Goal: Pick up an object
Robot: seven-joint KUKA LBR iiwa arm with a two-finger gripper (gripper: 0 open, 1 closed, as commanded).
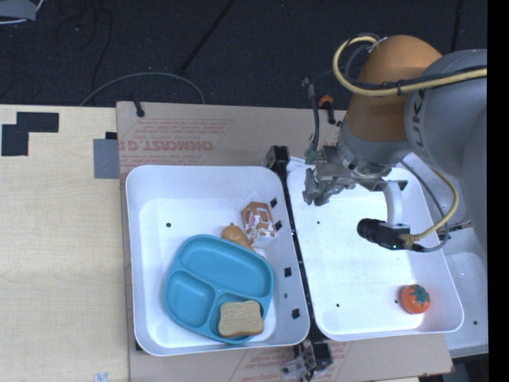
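One bread slice [240,318] (one tray [199,285])

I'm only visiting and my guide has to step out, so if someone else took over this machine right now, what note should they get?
Hand: hovering over the top left corner of the right bin, nothing visibly held; whether its fingers are open or shut can't be made out.
Right bin: a small orange fruit-like toy near the bottom right corner.
Left bin: a blue divided plate with a slice of bread on it, and a small wrapped packet beside a brownish lump.
Done: nothing picked up yet.
Left: grab one object.
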